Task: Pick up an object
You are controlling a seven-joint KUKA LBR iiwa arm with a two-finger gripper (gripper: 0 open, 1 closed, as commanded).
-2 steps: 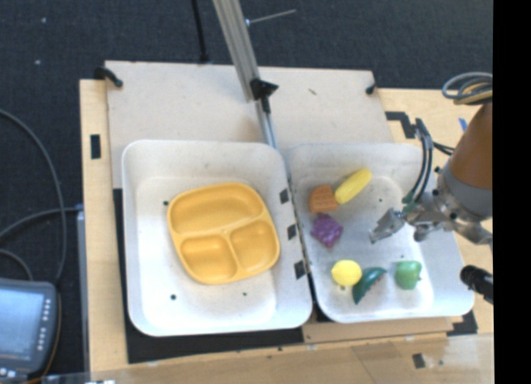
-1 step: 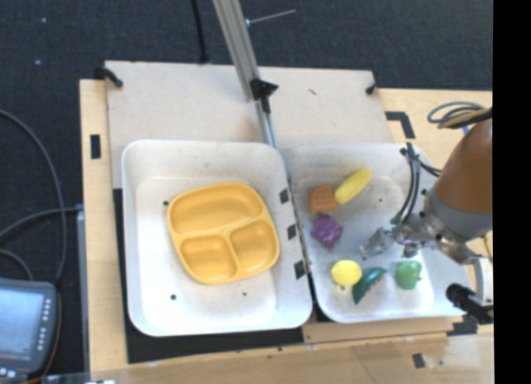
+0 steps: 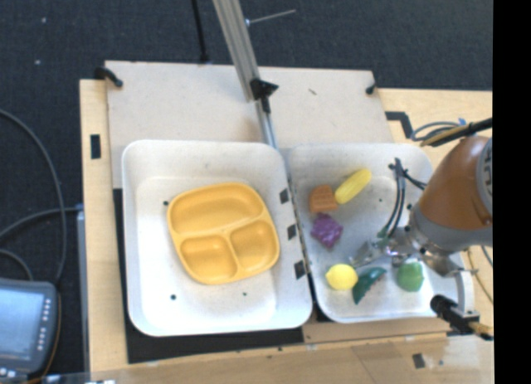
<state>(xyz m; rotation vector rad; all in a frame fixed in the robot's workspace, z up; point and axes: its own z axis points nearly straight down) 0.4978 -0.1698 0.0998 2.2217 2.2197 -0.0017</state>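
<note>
low over the right bin [image 3: 415, 312] – gripper [image 3: 373, 251] beside a small round yellow lemon [image 3: 341, 276]

Robot lab: plywood bench [image 3: 207, 100], aluminium camera mast [image 3: 232, 26], loose cables [image 3: 33, 175], teach pendant [image 3: 25, 328].

A pale wooden surface [image 3: 348, 357] carries a beige board [image 3: 191, 104] at the back and two shallow white bins side by side: left bin [image 3: 145, 233], right bin [image 3: 373, 162].
</note>
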